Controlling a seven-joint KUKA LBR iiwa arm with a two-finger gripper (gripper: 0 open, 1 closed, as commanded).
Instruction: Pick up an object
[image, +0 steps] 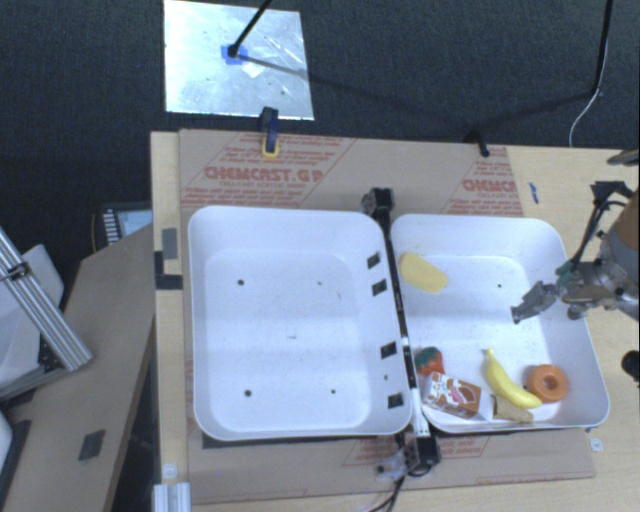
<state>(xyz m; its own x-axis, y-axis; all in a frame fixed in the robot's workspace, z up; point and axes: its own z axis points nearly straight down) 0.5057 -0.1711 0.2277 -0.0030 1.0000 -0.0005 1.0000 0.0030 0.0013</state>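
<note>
- Gripper hovers over the right bin, above the banana; finger spread: cannot tell.
- Orange ring just right of the banana.

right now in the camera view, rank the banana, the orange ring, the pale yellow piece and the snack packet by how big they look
1. banana
2. snack packet and pale yellow piece, too alike to rank
3. orange ring

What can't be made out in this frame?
- Claw: small and blurred in the camera view; finger state unreadable.
- Arm: cut off by the right edge.
- Small packet: print too small to read.
- Red item beside the packet: too small to identify.
</note>
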